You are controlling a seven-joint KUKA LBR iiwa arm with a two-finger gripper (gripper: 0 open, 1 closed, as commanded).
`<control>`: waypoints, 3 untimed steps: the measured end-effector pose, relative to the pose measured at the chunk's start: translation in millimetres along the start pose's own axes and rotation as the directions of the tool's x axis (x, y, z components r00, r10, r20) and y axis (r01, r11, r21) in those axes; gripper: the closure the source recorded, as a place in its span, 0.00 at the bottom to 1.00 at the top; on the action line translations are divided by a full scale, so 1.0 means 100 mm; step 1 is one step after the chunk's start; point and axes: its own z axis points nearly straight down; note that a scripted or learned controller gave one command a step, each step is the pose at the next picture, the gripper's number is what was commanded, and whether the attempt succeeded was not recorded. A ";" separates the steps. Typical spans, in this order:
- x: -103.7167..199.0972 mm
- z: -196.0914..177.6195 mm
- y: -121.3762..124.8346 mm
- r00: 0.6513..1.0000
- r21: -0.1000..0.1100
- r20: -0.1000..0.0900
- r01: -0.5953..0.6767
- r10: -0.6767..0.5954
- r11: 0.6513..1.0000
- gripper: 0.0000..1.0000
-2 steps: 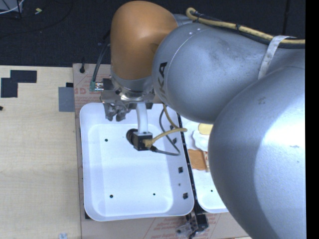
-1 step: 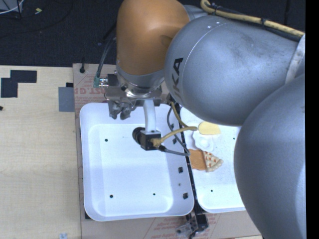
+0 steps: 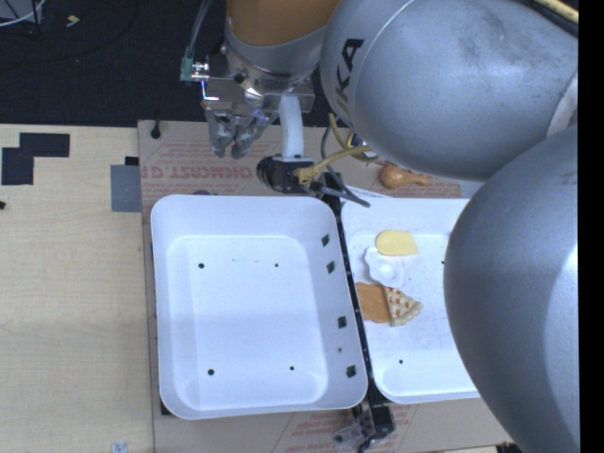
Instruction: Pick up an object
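Observation:
My gripper (image 3: 235, 138) hangs above the bench just behind the far rim of the left bin (image 3: 179, 253); its fingertips point down with nothing between them. In the right bin (image 3: 425, 385) lie a yellow piece (image 3: 395, 243), a white object (image 3: 387, 270) just below it, and a pizza slice (image 3: 387, 304) in brown and orange. All three sit near that bin's left wall, well to the right of and nearer than the gripper. The arm's big grey links hide the right part of that bin.
An orange-brown object (image 3: 398, 175) lies on the bench behind the right bin, partly under the arm. The cardboard base (image 3: 179, 163) lies under both bins. A black divider with clips (image 3: 344, 291) runs between the bins.

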 end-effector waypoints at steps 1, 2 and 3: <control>-0.01 -0.27 -0.22 1.000 0.008 0.001 -0.002 0.002 1.000 1.00; -0.01 -0.63 -0.30 1.000 0.007 0.001 -0.002 0.002 1.000 1.00; -0.01 -1.00 -0.36 1.000 0.007 0.001 -0.002 0.002 1.000 1.00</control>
